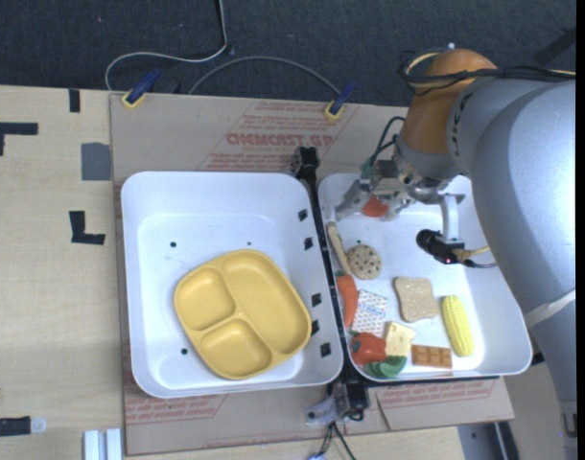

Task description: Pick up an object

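At the far end of the right bin (508, 338), near its back left corner, the gripper (377, 199) hangs low over a small red-orange object (373, 207). That piece seems to lie between or just under the fingers, but they blur into the wrist hardware, so I cannot tell how wide they stand or whether they have closed on anything. The arm (523, 171) comes in from the right and bends down steeply, probably so the fingers meet the bin floor from above.

The other toy foods crowd the near half of this bin: a cookie (363, 260), a slice of toast (416, 298), a corn cob (456, 324), a carrot (348, 300), a cracker (371, 309), cheese (400, 337) and a wafer (431, 356). The red piece lies apart from them, which likely makes it the easiest target.

The left bin (158, 218) holds a yellow divided plate (241, 311). Both bins rest on the worktop (43, 286).
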You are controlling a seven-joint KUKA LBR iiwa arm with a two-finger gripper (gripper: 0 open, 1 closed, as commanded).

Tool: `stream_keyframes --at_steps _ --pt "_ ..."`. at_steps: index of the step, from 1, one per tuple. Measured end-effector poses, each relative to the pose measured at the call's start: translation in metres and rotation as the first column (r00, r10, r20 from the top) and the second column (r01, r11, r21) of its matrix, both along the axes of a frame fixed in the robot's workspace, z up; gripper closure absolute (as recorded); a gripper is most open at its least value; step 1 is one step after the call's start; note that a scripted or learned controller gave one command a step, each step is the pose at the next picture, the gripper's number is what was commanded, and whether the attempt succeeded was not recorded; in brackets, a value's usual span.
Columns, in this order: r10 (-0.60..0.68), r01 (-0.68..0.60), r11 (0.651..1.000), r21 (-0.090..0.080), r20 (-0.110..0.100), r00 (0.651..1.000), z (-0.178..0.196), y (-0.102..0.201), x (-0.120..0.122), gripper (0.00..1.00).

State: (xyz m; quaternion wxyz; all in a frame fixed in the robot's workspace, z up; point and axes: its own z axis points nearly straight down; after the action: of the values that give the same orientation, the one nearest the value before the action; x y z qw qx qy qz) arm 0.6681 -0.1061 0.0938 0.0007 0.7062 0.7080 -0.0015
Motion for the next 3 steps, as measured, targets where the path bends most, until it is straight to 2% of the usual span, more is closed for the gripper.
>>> stream_keyframes --at_steps 1,2,3 --pt "-0.005 0.005 1.0 0.0 0.001 1.0 -0.01 -0.043 0.0 0.0" --pt "-0.001 0.001 1.0 0.001 0.0 1.0 -0.009 -0.019 0.0 0.0" --pt "-0.002 0.002 1.0 0.001 0.0 1.0 -0.01 -0.014 0.0 0.0"
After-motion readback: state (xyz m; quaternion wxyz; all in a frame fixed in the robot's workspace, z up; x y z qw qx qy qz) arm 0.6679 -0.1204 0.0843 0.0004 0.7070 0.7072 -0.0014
